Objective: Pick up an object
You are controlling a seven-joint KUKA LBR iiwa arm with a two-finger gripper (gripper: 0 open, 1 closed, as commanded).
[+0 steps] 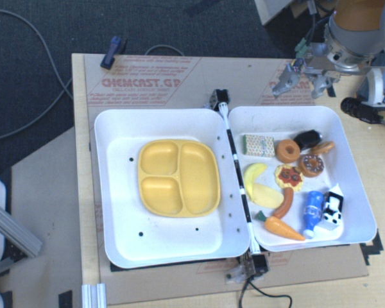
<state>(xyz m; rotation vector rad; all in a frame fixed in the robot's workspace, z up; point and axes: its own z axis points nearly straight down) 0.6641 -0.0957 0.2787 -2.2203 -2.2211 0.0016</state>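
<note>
- Objects for picking all lie in the right bin (353,172); going left to right across the desk (83,172), the left bin (109,172) comes first, bearing a yellow divided plate (178,176) at its middle.
- Just past the seam between the bins sit a yellow banana (254,173) and a pale lemon-like slice (267,196), with a small checked packet (259,145) above them and an orange carrot (283,228) below, its long axis running left to right with the tip toward the right.
- Further right — a plain doughnut (287,151), a small pizza round (289,176), a sausage (283,203) lying on a slant, and a chocolate doughnut (311,165).
- Toward the right wall lie a black piece (307,138), a blue bottle (312,213) with its long axis roughly up-and-down in the view, and a black-and-white cow figure (332,210).
- Above the bin's far rim hangs the gripper (303,81), its fingers spread and nothing between them.
- The coming move turns on one relation: every object lies nearer the camera than the gripper — below it in the view. The plain doughnut and black piece look closest, so I judge a short reach forward and down would meet them first.
</note>
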